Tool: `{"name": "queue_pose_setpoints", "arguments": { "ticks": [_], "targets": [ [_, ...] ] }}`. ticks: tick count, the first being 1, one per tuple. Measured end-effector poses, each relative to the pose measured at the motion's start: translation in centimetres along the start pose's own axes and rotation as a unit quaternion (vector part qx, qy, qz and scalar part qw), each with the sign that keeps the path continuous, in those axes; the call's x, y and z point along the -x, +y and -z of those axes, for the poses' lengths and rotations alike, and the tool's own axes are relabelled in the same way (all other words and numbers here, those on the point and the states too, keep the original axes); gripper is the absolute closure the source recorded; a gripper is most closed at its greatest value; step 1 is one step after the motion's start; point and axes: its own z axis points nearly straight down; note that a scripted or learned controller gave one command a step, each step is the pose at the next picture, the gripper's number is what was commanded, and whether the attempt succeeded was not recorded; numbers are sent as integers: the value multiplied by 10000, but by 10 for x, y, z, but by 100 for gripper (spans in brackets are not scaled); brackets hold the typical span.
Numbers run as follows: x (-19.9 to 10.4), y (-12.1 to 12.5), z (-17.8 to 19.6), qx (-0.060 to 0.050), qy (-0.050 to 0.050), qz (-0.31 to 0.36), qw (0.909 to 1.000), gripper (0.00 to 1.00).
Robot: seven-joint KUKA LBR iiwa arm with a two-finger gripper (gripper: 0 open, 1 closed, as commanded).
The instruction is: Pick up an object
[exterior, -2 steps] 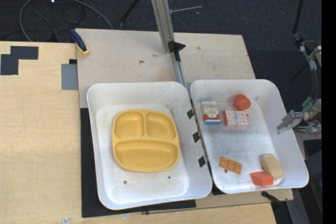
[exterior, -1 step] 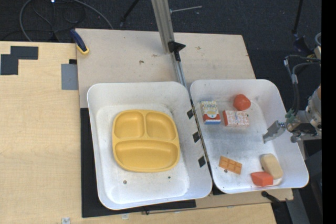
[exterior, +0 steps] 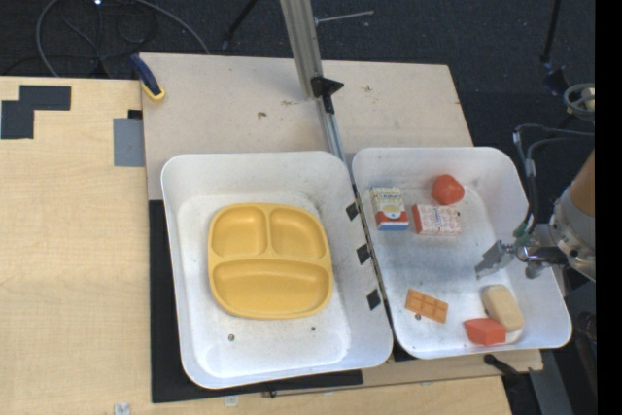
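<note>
Nearest the camera, along the front wall of the right bin (exterior: 544, 335), a red block (exterior: 485, 331) is lying touching the lower end of a tan, bread-like oblong (exterior: 502, 305). An orange rectangular piece with square indentations (exterior: 426, 305) is sitting to their left on the bin floor, apart from both.

Further back in the same bin, a small box with a blue base and a printed face (exterior: 390, 207) is standing beside a red-and-white carton (exterior: 437, 220) lying flat; the two are close, and whether they are touching cannot be told. A red rounded object (exterior: 447, 190) is resting just behind the carton.

The gripper (exterior: 496, 258) is reaching in over the right rim of the right bin, its metal tip pointing left and hovering just above and behind the tan oblong. No object is showing between its fingers. Whether the claw is spread or pressed together cannot be told at this size.

The left bin (exterior: 185, 180) is holding a yellow divided plate (exterior: 269, 259) with three compartments, sitting near its centre.

Behind the bins, an aluminium post (exterior: 299, 24) is rising from the bench (exterior: 389, 102), and a blue-and-yellow tool (exterior: 148, 78) is lying at the bench's far left corner.
</note>
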Motion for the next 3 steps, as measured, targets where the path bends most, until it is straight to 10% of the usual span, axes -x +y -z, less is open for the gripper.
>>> {"name": "queue_pose_setpoints", "arguments": {
  "ticks": [1,2,3],
  "targets": [
    [-8,7,-58,1,4,4,10000,0],
    [-6,7,-45,19,-7,-17,10000,100],
    [-3,15,15,60,-25,9,10000,100]
  ]
}}
